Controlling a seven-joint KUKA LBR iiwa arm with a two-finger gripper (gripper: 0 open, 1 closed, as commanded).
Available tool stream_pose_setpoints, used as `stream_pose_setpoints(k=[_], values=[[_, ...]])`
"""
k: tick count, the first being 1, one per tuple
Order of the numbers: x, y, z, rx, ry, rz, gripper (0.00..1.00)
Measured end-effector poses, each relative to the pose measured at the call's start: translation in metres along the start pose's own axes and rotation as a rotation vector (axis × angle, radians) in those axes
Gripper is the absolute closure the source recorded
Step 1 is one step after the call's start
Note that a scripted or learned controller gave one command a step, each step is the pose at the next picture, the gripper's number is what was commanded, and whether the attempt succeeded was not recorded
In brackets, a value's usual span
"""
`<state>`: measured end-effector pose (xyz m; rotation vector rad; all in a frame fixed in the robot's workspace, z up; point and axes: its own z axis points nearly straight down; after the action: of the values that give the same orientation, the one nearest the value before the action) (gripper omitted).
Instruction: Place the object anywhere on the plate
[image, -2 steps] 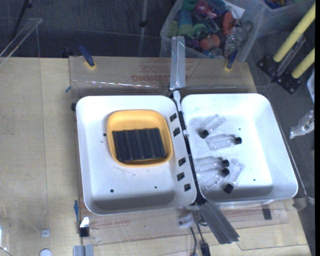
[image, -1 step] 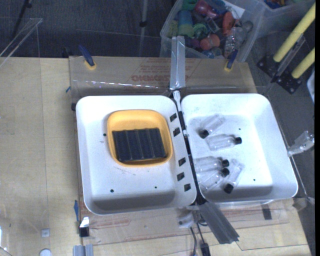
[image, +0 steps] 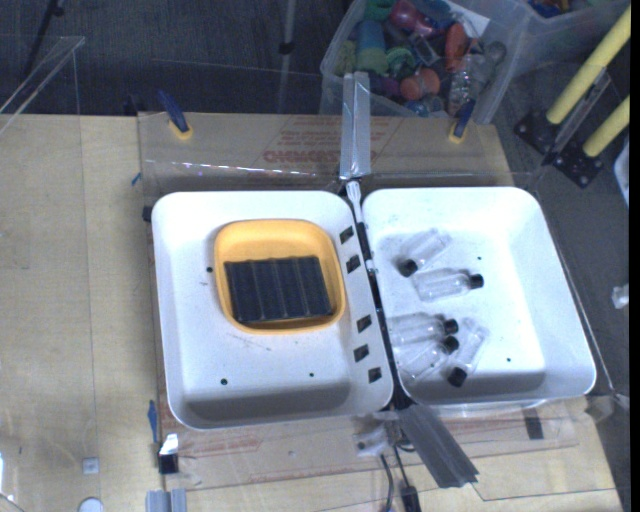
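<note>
While the yellow plate (image: 278, 275) sits in the left bin (image: 180, 300) carrying only a dark ribbed insert (image: 277, 287), the task looks not yet begun: none of the small clear bottles (image: 436, 284) lies on it. All of them rest across the centre divider (image: 362, 290) from the plate, in the right bin (image: 520, 290). Two lie in an upper pair and three more in a lower cluster, closer to the bin's near wall, each with a black cap. The lower ones touch or overlap; the upper two lie just beside each other. As for the tool, I cannot tell whether it is spread or pressed together.

What is left, as I judge it, is the whole job: pick one bottle, lift it over the divider, and set it down on the plate.

For room, the upper pair seems the easier target, with bare bin floor around it on the side away from the plate. The lower cluster is crowded and sits near the divider. The plate has raised edges, and open white floor surrounds it inside its bin. The counter (image: 70, 300) beyond is bare wood.
</note>
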<state>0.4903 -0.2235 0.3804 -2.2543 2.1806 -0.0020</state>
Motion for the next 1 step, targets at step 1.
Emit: stream_pose_setpoints(k=[1], values=[[-0.0048, 0.0096, -0.0104, -0.001, 0.000, -0.191, 0.00]])
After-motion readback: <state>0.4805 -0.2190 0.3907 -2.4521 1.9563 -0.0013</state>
